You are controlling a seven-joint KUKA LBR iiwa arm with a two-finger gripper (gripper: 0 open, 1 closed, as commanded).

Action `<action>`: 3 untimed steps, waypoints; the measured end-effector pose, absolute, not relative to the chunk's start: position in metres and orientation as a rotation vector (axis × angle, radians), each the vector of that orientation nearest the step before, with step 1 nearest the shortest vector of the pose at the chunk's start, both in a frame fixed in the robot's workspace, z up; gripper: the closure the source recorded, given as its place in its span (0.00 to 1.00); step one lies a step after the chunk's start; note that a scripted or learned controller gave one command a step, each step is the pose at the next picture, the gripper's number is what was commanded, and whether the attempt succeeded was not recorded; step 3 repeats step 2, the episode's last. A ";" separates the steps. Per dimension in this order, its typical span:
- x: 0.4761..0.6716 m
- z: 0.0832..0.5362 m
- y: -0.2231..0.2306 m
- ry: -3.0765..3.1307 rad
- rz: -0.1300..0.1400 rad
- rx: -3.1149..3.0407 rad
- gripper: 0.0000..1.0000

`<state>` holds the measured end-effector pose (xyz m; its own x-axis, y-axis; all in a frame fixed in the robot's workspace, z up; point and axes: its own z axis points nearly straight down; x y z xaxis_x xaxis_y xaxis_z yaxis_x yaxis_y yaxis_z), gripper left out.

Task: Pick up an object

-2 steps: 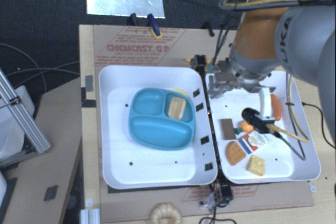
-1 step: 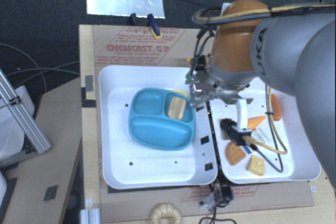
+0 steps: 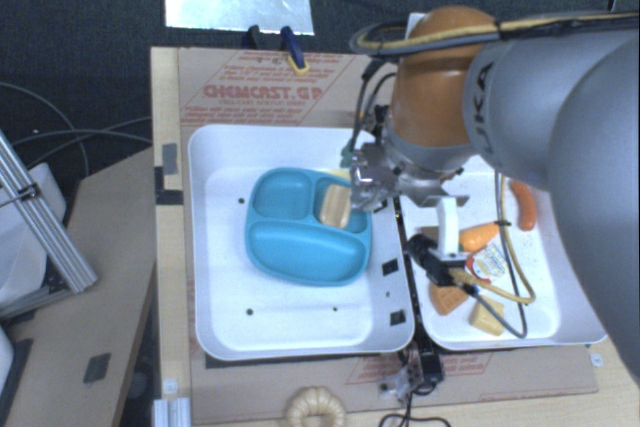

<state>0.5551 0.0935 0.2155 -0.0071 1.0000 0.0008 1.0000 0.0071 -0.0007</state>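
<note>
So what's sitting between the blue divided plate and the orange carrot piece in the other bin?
In the camera view, the gripper and the bins' shared wall lie between the blue divided plate and the orange carrot piece; a tan block rests on the plate's right compartment.

Gripper (image 3: 362,183) over blue tray (image 3: 300,250), tan block (image 3: 334,207) beside
</note>
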 end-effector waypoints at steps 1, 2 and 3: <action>0.546 0.215 0.096 -2.226 0.000 -2.215 1.00; 0.555 0.233 0.097 -2.229 -0.004 -2.215 1.00; 0.555 0.233 0.097 -2.229 -0.004 -2.215 1.00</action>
